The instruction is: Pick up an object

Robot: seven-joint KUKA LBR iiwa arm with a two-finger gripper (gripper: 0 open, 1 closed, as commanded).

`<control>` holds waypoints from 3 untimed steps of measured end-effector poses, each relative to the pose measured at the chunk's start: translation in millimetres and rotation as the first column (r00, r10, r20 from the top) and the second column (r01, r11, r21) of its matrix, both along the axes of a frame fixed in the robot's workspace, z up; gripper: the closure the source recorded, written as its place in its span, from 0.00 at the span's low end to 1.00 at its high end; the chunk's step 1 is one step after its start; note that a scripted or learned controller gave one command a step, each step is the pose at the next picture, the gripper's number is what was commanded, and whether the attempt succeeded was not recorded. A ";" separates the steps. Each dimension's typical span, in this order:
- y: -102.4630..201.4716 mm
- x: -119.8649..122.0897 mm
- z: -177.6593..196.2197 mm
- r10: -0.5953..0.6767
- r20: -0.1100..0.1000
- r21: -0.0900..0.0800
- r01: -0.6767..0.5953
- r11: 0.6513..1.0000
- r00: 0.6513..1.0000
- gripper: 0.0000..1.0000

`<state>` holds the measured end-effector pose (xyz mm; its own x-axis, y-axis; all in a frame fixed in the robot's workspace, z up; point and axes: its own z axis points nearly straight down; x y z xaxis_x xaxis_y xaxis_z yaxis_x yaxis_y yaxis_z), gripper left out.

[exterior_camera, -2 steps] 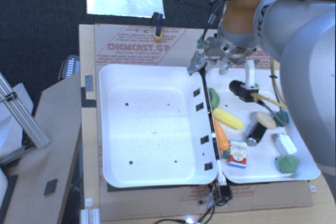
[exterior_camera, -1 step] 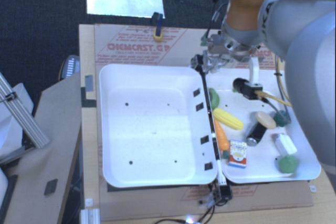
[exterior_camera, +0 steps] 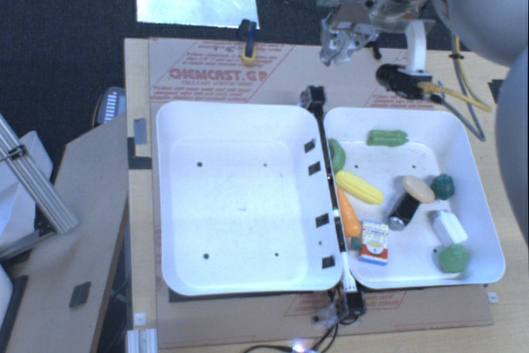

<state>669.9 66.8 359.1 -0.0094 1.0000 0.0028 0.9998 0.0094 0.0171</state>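
1. The end effector point(exterior_camera: 340, 45) hangs above the bench point(exterior_camera: 215, 70), beyond the far rim of the right bin point(exterior_camera: 479, 178), well apart from everything in it. Nothing sits between its fingers; whether they are spread or pressed together I cannot tell (they blur into the metal body).
2. The right bin holds all the objects. A green pickle-shaped toy point(exterior_camera: 387, 138) lies near the far wall.
3. Along the divider side lie a green vegetable point(exterior_camera: 336, 155), a yellow corn cob point(exterior_camera: 359, 187) slanted just beside it, and an orange carrot point(exterior_camera: 349, 216) nearer the front.
4. A small red-and-white carton point(exterior_camera: 374, 243) lies near the front wall, just beside the carrot's tip.
5. In the middle, a black cylinder point(exterior_camera: 403, 210) lies tilted, with a tan oval piece point(exterior_camera: 418, 188) touching its far end.
6. A dark green lump point(exterior_camera: 443, 186) sits just right of the tan piece.
7. Toward the right front corner, a white block point(exterior_camera: 449, 226) touches a round green ball point(exterior_camera: 453, 259).
8. The left bin point(exterior_camera: 165, 178) sits alongside, joined by black clips point(exterior_camera: 316, 168) at the shared rim.
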 end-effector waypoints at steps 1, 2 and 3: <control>30.6 -1.0 52.5 -0.001 -0.009 0.000 0.001 1.000 1.000 1.00; 58.2 -1.3 112.1 -0.002 -0.009 -0.001 0.002 1.000 1.000 1.00; 83.0 -58.4 181.5 0.000 -0.009 0.001 0.000 1.000 1.000 1.00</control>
